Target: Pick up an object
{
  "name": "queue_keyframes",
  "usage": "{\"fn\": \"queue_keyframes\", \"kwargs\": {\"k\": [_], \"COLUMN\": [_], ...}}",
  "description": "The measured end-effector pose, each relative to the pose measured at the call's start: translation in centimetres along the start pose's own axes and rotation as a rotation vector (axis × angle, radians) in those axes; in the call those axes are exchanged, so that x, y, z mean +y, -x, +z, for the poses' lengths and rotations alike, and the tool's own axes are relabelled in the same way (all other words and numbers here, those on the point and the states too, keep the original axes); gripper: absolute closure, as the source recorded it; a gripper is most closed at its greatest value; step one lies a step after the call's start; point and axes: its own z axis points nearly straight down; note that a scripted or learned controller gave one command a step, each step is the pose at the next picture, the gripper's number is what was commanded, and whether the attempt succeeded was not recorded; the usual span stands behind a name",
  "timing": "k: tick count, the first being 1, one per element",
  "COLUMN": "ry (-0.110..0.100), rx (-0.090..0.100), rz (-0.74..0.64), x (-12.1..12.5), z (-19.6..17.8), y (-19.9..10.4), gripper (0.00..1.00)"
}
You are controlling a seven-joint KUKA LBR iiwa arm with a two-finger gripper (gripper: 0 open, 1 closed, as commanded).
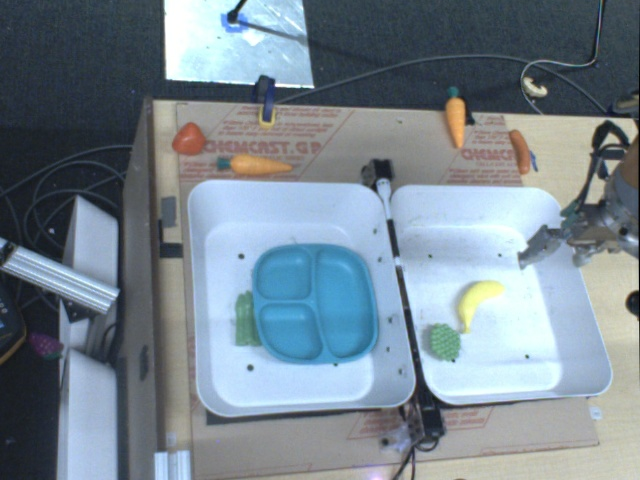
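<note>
A yellow toy banana point(479, 299) lies in the middle of the right bin point(570, 368). Just below and left of it sits a small green bumpy toy point(445, 342). My gripper point(553, 257) hangs over the right bin's upper right part, above and to the right of the banana and apart from it. Its two grey fingers point(535, 247) are spread open with nothing between them. In the left bin point(215, 268) a blue divided plate point(315, 303) lies flat, with a green piece point(245, 320) against its left edge.
On the cardboard behind the bins lie a red toy point(188, 139), an orange carrot point(255, 165), a second carrot point(456, 118) and an orange piece point(520, 151). A black divider point(392, 258) runs between the bins. Cables trail at the back right.
</note>
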Motion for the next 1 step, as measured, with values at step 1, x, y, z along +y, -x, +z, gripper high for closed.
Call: {"fn": "queue_keyframes", "kwargs": {"k": [1], "ry": [-0.004], "rx": [0.002], "rz": [0.0], "x": [0.43], "z": [13.41], "y": [-3.54], "gripper": [0.0]}}
